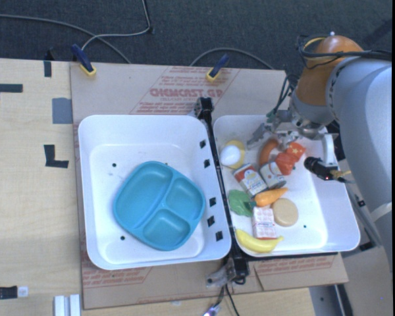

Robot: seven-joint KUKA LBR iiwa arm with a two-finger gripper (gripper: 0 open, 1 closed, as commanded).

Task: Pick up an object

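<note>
Fingers: the gripper (pixel 274 139) hangs low over the far part of the right bin (pixel 329 232); whether its fingers are spread or closed cannot be told from this slant, and nothing shows between them.
Under the gripper: an orange-brown rounded piece (pixel 268 151) lies just below it, with a red piece (pixel 290 160) touching on the right.
Arm: the grey arm (pixel 362 110) comes in from the right, its orange band (pixel 322 71) above the wrist.
Nearby clutter: a small can (pixel 272 172) sits against the red piece; a red and white carton (pixel 250 179) lies left of it; a white egg on a yellow piece (pixel 232 154) lies near the bin's left wall.
Near part of the bin: a carrot (pixel 270 195), a green leafy piece (pixel 240 203), a tan round disc (pixel 285 211), a small printed box (pixel 264 222) and a banana (pixel 257 242) crowd together, several touching.
Left bin: the left bin (pixel 95 176) holds a blue divided plate (pixel 159 205), tilted in the view.
Surface: both bins rest on a cardboard sheet (pixel 178 91) held by blue and yellow clamps (pixel 83 59) on a pale wooden bench (pixel 26 196).
Room: dark carpet (pixel 204 12) lies beyond, crossed by a cable (pixel 145 5).
</note>
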